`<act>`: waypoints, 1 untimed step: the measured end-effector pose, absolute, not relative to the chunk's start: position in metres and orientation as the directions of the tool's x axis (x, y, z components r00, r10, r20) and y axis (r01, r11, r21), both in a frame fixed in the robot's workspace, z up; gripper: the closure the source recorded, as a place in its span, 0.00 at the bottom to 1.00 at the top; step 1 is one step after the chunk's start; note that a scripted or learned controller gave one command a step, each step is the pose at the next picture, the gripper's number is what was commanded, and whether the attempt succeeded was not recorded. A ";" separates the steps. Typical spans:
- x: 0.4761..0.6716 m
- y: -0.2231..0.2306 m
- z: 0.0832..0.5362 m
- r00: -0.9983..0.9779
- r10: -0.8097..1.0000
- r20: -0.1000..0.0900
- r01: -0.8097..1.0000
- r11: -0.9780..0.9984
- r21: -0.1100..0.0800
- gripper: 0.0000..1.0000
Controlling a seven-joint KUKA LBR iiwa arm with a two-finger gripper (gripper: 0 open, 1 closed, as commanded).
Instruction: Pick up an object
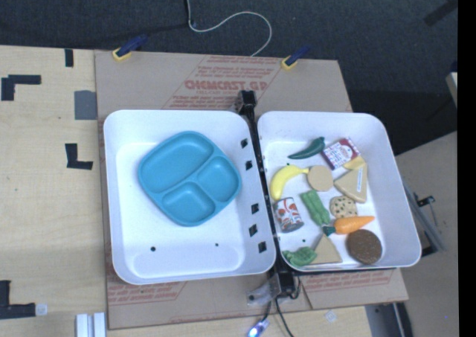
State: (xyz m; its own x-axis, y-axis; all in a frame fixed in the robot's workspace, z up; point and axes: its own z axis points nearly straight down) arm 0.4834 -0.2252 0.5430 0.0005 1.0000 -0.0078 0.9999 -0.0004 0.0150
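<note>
We see two white bins side by side on a cardboard sheet [223, 82] over the surface [44, 201]. Left bin [123, 254] holds a blue three-compartment tray [190, 178], sitting slightly rotated, roughly centred toward the bin's back half.

Right bin [394, 201] has all the pickable items, clustered: green chili pepper [306, 149] near the back, small red-and-white packet [338, 152] just right of it, banana [286, 177] at left, a round tan cookie [320, 178] beside the banana, a cheese wedge [355, 181] to its right. Mid-bin: a small can [288, 213] close to the left wall, a green bean pod [315, 207], a speckled cracker [342, 206], a carrot [349, 224]. Front: leafy green piece [300, 257], pale triangular slice [326, 250], brown round patty [364, 246].

We can't tell the pincer's state; nothing here lets us judge it.

Two yellow-blue clamps [129, 47] pin the cardboard's back edge; a white cable [223, 24] loops across the dark floor behind.
</note>
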 end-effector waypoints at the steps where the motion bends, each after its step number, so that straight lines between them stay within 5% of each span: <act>1: 0.484 -0.171 0.535 -0.006 1.000 0.001 1.000 0.006 0.000 1.00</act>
State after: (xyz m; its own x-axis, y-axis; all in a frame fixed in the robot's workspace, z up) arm 0.4843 -0.1706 0.5350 -0.0055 1.0000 0.0008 1.0000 0.0055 0.0000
